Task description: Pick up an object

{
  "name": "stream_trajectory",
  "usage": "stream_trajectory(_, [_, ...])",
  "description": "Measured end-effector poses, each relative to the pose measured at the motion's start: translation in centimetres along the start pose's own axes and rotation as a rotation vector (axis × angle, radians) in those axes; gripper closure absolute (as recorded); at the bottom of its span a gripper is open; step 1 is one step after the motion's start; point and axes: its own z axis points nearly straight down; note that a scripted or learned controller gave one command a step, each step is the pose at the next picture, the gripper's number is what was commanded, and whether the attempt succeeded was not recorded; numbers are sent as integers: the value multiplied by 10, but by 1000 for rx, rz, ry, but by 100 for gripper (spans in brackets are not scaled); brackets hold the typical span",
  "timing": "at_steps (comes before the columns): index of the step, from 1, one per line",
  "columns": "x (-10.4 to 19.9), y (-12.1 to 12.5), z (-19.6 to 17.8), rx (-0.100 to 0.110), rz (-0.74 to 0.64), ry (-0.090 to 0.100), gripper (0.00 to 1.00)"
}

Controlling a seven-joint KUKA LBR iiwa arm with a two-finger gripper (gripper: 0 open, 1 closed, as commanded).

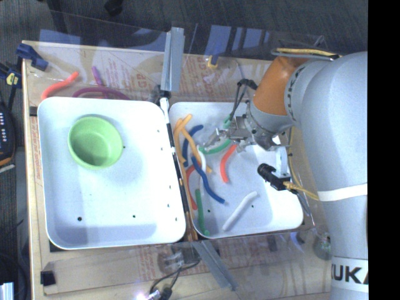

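The right bin [275, 214] holds several thin curved sticks. Orange ones [182, 130] lie at its left side, a blue one [209, 189] runs toward the middle, a green one [214, 148] and a red one [225, 165] lie near the centre, and a white one [239, 210] rests near the front. My gripper [226, 134] hangs low over the upper middle of this bin, right above the green and red sticks. Nothing visibly sits in it. The arm's orange band [273, 92] and grey body cover the bin's right side.
The left bin [94, 217] holds a green bowl [95, 142] at its upper left. Behind that bin, on the bench, lie an orange strip [59, 85] and a purple loop [100, 93]. A black part [270, 176] juts from the arm over the right bin.
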Motion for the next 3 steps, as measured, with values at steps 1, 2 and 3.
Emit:
stream_trajectory(1, [1, 0, -10, 2, -3, 1, 100])
stream_trajectory(2, [1, 0, -10, 2, -4, 1, 0])
stream_trajectory(3, [-11, -13, 8, 3, -16, 3, 0])
